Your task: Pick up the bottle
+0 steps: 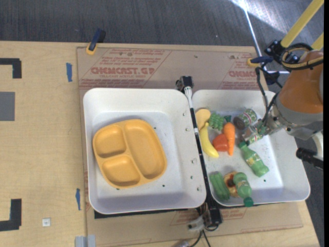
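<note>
The left bin (103, 107) holds a yellow divided plate (129, 152). In the right bin (293, 184), a green bottle (254, 161) lies just below the gripper (253, 134), beside carrot (229, 136), banana (207, 144) and can (247, 117). Finger state: cannot tell.

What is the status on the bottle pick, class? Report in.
Gripper low in the right bin, at the can. Nearest bottle lying free just below it, not held. Second bottle at the bin's front; carrot and banana alongside.
</note>
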{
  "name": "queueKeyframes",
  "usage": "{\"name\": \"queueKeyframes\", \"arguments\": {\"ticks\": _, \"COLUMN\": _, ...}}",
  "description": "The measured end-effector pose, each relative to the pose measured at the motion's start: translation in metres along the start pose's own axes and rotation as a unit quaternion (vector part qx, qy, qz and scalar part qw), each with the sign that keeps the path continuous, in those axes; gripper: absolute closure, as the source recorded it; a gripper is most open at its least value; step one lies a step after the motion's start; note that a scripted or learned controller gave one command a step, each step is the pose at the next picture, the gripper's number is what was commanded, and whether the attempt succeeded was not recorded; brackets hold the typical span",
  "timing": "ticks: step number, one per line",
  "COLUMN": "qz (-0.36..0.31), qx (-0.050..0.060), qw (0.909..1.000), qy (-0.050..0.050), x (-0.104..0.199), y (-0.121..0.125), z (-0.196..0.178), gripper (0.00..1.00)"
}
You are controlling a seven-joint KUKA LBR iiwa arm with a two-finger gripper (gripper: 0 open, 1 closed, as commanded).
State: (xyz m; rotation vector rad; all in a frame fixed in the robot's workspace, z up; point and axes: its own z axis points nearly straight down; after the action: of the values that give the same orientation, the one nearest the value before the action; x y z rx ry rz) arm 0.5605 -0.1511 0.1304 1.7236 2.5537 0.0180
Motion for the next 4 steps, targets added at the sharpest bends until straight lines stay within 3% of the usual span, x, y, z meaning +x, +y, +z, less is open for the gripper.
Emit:
{"name": "queueKeyframes", "arguments": {"ticks": 1, "qz": -0.035, "qx": 0.008, "qw": 0.9993, "qy": 0.009, "x": 0.017, "y": -0.018, "z": 0.013, "gripper": 1.00}}
{"name": "queueKeyframes", "arguments": {"ticks": 2, "qz": -0.034, "qx": 0.008, "qw": 0.9993, "qy": 0.009, "x": 0.017, "y": -0.018, "z": 0.013, "gripper": 0.00}}
{"name": "queueKeyframes", "arguments": {"ticks": 3, "qz": -0.034, "qx": 0.006, "qw": 0.9994, "qy": 0.008, "x": 0.016, "y": -0.017, "z": 0.003, "gripper": 1.00}}
{"name": "queueKeyframes", "arguments": {"ticks": 4, "qz": -0.265, "qx": 0.013, "qw": 0.9639, "qy": 0.024, "x": 0.006, "y": -0.007, "z": 0.043, "gripper": 1.00}}
